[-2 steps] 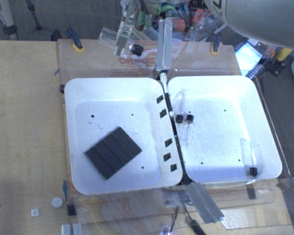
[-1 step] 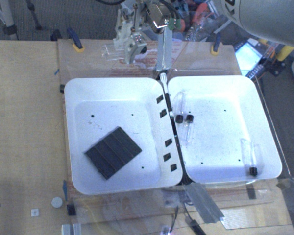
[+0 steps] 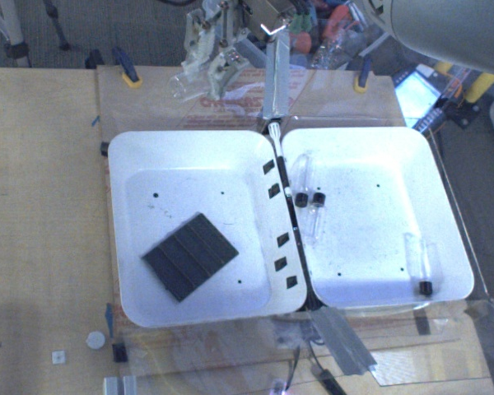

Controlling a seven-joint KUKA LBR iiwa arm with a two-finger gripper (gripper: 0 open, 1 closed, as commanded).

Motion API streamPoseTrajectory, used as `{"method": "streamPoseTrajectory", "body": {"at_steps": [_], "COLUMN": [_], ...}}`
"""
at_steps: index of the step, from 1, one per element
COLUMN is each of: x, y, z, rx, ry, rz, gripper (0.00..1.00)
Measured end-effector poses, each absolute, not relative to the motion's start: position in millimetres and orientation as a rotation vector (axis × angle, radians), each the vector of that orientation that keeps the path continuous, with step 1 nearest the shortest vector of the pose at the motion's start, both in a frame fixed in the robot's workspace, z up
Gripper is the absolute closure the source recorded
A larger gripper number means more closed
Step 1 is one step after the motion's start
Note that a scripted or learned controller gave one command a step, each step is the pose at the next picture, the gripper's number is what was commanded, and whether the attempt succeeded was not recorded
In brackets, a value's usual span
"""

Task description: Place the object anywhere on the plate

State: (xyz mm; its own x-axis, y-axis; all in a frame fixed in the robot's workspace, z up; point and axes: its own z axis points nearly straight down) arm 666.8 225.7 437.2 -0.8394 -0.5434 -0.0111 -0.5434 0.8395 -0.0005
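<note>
The plate (image 3: 190,256) is a dark grey ridged square lying flat in the left bin (image 3: 128,159), turned like a diamond near the bin's front. The objects are clear plastic tubes with black caps in the right bin (image 3: 445,196). Two tubes (image 3: 303,175) (image 3: 316,218) lie close together by the divider, their caps side by side. A third tube (image 3: 418,257) lies near the front right corner with its cap toward the front. My gripper (image 3: 210,48) hangs beyond the bins' far edge, above the bench, far from the plate and the tubes.
The grey arm body (image 3: 445,11) looms at the top right. A metal bar (image 3: 275,81) runs along the divider between the bins, with black clips (image 3: 281,239) on it. Cables and coloured clutter (image 3: 329,15) lie behind the bins. Orange clamps (image 3: 130,77) hold the bench sheet.
</note>
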Motion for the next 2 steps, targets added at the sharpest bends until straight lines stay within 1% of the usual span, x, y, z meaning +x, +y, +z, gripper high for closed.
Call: {"method": "streamPoseTrajectory", "body": {"at_steps": [1,2], "x": [667.9,666.6], "y": [225.9,225.5], "z": [449.9,436.4], "rx": [-0.879,-1.800], "ry": [2.993,2.568], "rz": [0.011,0.004], "gripper": [1.00,1.00]}}
